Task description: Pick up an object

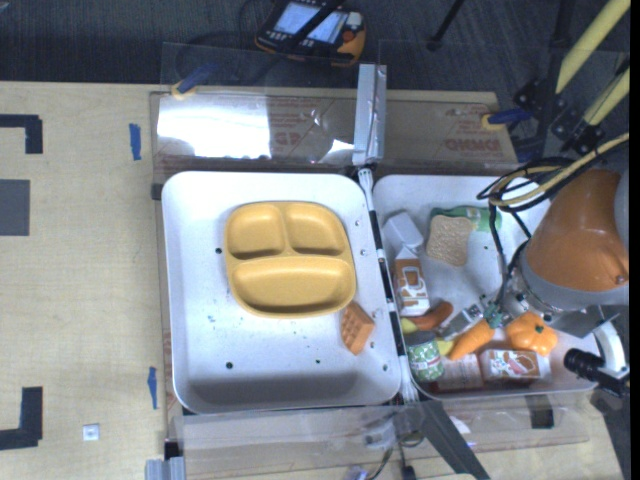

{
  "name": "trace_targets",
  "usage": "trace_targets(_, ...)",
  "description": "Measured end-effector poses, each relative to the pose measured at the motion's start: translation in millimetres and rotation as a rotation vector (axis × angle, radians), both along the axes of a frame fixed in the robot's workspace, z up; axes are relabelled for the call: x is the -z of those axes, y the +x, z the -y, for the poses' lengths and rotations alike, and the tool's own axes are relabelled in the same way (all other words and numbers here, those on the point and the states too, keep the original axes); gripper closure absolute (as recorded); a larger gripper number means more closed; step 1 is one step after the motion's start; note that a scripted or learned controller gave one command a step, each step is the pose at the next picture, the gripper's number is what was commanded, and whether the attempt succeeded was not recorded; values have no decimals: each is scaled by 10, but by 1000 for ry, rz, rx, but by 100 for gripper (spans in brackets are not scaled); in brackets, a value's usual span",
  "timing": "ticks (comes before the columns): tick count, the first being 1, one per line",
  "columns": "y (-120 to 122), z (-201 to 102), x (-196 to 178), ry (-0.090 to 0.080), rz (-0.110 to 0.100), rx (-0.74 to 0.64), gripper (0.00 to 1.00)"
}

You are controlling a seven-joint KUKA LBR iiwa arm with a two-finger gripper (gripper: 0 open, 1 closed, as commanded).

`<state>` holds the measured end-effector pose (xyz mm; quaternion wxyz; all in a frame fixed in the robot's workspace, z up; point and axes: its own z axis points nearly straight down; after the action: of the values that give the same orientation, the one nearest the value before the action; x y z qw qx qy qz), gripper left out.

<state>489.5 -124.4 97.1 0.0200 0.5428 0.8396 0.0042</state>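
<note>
My arm reaches in from the right, its orange band (583, 234) hanging over the right bin (400, 190). The gripper (497, 315) is low in that bin, just above an orange carrot (470, 340) and left of a small orange fruit (530, 335). Around it lie a sausage (432, 318), a small printed carton (412, 286), a slice of bread (449, 238), a white carton (403, 232), a green-topped can (425, 360) and a bottle lying on its side (503, 366). The arm hides the bin's right side.
The left bin (190, 298) holds a yellow divided plate (290, 258) and an orange cracker-like piece (357, 328) near its right wall. A raised divider (382, 268) separates the two bins. Clear panels (260, 128) stand behind them.
</note>
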Motion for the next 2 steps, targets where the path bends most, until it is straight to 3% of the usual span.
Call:
trace_targets(1,-11,-23,-72,5,-5,0,100)
trace_targets(2,175,913,96,2,-32,-371,100)
